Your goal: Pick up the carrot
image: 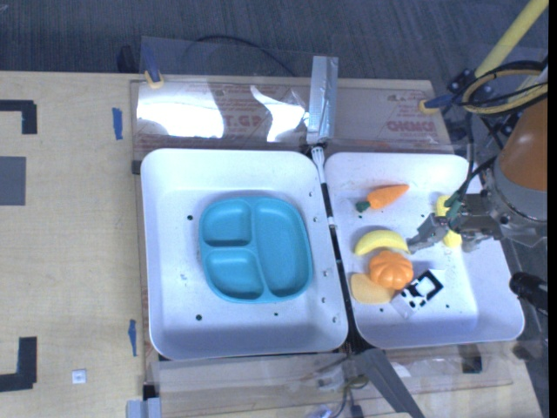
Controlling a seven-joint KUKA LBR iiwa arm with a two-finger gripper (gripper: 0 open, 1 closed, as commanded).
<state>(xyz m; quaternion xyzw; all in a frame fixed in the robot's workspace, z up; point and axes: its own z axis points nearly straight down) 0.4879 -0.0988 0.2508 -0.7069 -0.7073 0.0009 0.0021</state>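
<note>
The carrot (385,196), orange with a green top at its left end, lies in the upper middle of the right bin (492,316). My gripper (426,233) reaches in from the right and hangs over the bin's middle right. It is to the right of and below the carrot, apart from it. Nothing is seen in its grasp.
A yellow banana (380,240), an orange pumpkin (391,270), a pale yellow piece (369,289) and a black-and-white tag (421,290) lie below the carrot. Small yellow pieces (452,239) sit by the gripper. The left bin (165,320) holds a blue divided plate (255,246).
</note>
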